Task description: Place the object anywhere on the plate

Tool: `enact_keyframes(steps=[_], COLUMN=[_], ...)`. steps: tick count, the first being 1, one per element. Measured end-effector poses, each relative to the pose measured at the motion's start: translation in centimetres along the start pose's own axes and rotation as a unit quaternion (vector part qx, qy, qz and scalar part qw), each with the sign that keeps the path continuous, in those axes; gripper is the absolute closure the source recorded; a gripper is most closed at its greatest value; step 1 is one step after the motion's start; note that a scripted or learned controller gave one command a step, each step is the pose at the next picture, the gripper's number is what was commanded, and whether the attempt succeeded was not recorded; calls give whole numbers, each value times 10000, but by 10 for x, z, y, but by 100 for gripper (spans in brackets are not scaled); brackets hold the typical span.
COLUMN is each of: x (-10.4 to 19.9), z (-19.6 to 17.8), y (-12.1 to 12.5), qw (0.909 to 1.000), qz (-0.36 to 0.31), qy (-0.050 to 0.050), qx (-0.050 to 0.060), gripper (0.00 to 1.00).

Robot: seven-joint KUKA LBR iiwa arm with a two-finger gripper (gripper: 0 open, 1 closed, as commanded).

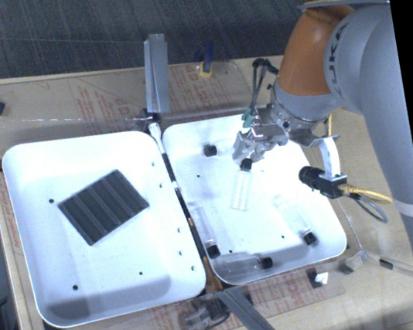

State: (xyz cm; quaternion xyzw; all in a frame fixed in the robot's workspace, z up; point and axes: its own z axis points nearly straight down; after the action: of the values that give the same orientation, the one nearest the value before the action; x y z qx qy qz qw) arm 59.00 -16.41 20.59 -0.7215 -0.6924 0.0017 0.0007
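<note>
A dark grey ribbed plate (104,206) lies flat in the left bin (47,289), tilted a little. My gripper (249,153) hangs over the upper middle of the right bin (315,181). A clear tube (240,192) with a black cap (246,165) points down and to the left from the gripper's tip. The cap sits right at the tip. I cannot tell whether the tube is gripped or lies on the bin floor beneath the gripper.
Several other clear tubes with black caps lie in the right bin: one along the front wall (243,265), one at the right (297,225), one by the left wall (201,228). A small black piece (209,150) sits near the back.
</note>
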Motion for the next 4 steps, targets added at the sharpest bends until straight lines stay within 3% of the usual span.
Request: enact_keyframes(steps=[1, 2, 3, 4], x=[78, 96, 149, 229], z=[10, 15, 14, 15], y=[33, -92, 8, -43], qw=[9996, 9999, 9921, 9986], qz=[278, -149, -1253, -531], qy=[7, 5, 5, 2], qx=[0, 11, -2, 16], gripper=[100, 100, 100, 100])
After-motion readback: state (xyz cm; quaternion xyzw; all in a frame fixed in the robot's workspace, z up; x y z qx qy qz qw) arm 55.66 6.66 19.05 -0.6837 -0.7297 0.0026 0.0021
